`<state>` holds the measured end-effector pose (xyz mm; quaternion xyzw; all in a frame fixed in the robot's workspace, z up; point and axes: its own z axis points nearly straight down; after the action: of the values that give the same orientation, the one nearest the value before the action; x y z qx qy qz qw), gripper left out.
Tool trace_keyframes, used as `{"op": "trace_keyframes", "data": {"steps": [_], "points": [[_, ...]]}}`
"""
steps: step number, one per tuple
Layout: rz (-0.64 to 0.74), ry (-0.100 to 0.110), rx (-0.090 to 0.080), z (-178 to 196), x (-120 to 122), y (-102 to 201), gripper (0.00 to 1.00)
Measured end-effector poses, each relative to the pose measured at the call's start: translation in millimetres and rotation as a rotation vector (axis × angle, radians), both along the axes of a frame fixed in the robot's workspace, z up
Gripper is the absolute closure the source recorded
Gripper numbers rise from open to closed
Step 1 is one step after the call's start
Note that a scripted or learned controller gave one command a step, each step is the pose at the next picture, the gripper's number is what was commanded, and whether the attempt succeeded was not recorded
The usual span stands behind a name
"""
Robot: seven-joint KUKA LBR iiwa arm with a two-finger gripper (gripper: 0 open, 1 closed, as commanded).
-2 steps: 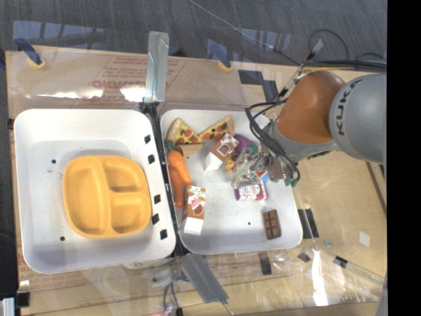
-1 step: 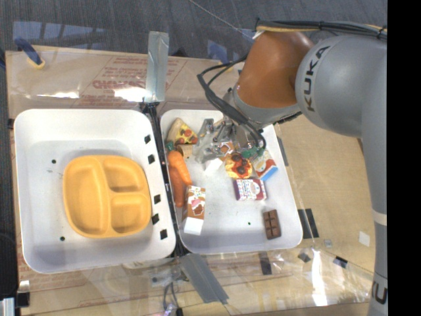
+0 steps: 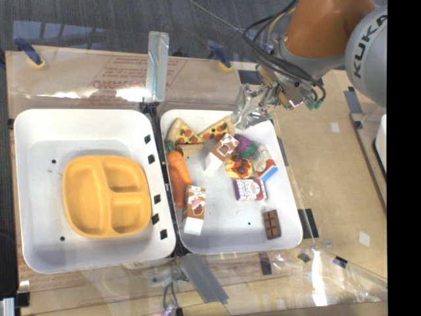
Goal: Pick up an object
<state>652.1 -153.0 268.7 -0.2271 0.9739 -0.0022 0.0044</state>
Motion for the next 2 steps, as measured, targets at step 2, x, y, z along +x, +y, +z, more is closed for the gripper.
{"op": "trace_keyframes", "data": {"steps": [2], "points": [[0.756, 0.005, -0.002, -46.7, 6.1, -55.6, 1.00]]}}
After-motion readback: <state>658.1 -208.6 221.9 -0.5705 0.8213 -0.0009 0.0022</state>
